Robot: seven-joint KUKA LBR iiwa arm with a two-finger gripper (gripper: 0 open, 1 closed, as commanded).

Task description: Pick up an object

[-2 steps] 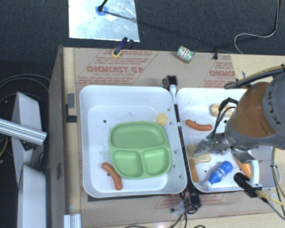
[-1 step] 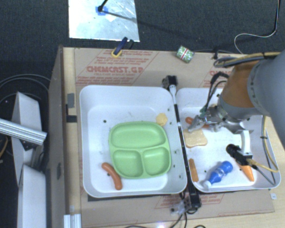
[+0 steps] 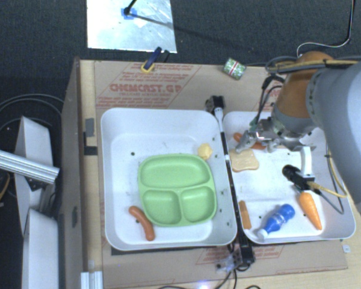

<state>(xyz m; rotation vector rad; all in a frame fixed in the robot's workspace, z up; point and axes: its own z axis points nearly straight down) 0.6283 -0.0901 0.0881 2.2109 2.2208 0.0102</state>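
Over right white bin's (image 3: 340,224) far-left corner, jaws (image 3: 253,138) hovering, state unclear; flat tan toast slice (image 3: 245,161) risking slipping, lying too flat.

Two white bins (image 3: 117,179) (image 3: 337,221), one green divided plate (image 3: 175,188), one sausage (image 3: 142,222), one carrot (image 3: 311,209), one blue bottle (image 3: 277,219), one toast slice (image 3: 245,160)

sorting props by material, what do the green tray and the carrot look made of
Green tray: looks like moulded plastic, with a smooth, evenly coloured, slightly glossy surface and rounded compartments. Carrot: probably toy plastic or rubber, uniform orange with a smooth surface; which one is unclear.
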